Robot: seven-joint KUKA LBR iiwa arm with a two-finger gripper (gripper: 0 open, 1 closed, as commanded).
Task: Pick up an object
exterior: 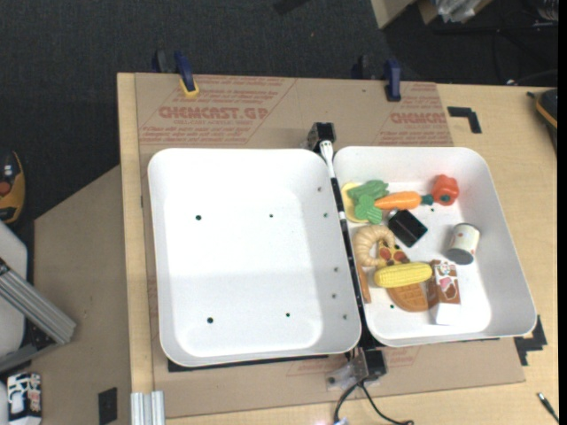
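Hand's grip, clenched or released, cannot be told. Pickable toys crowd the right bin (496, 277); the corn (403, 275) touches its neighbours, so a grab there may jam or slip.

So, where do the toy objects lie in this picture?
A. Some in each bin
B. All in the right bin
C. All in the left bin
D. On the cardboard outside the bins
B. The carrot, the corn cob, the red pepper and the other items all sit inside the right bin, while the left bin shows just its white floor.
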